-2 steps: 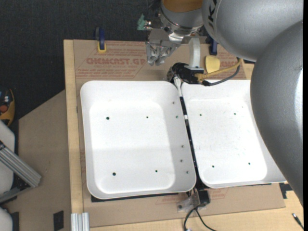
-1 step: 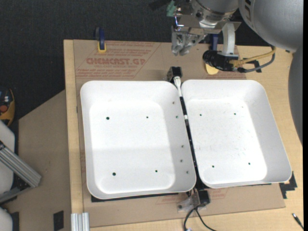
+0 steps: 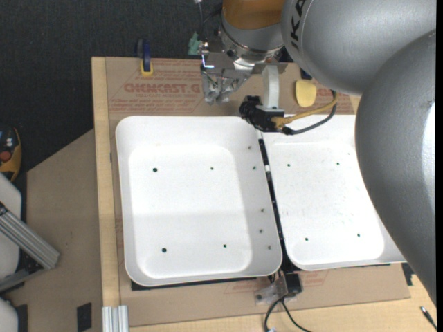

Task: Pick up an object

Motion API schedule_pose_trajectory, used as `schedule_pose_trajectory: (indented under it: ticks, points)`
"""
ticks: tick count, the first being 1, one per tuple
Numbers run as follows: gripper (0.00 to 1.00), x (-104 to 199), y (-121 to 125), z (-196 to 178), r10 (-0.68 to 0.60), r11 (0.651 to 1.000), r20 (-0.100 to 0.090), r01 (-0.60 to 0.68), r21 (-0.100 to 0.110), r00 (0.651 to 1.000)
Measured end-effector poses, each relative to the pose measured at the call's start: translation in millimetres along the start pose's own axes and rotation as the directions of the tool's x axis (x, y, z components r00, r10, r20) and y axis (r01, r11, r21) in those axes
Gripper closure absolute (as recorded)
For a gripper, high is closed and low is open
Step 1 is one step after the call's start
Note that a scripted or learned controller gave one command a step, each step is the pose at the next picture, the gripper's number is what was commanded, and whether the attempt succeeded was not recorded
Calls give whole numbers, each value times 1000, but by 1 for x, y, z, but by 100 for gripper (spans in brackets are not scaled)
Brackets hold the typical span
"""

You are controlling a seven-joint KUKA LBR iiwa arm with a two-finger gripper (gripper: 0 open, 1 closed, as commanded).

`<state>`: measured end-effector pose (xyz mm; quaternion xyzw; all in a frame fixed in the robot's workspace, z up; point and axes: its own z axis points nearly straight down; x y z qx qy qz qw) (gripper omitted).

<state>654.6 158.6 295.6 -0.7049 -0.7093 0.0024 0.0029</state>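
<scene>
Two white bins (image 3: 187, 199) lie side by side; the claw (image 3: 218, 92) hangs beyond their 12 o'clock rim, its state impossible to tell.

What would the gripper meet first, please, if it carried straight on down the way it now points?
Probably the brown board behind the left bin, since the gripper hangs over it; its height is unclear.

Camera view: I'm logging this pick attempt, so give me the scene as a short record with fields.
arm: grey, orange band, reaching in from the right
gripper: above the board, beyond the far rim of the left bin
held item: none seen between its fingers
right bin: beside the left bin, rims meeting
yellow item: on the board behind the right bin
blue clamp: at the board's far edge
</scene>
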Motion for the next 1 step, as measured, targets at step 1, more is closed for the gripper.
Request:
schedule_pose_trajectory:
  ticks: [1]
  points:
    - [100,-54,10,-47,11,1000,2,-11,-15,1000]
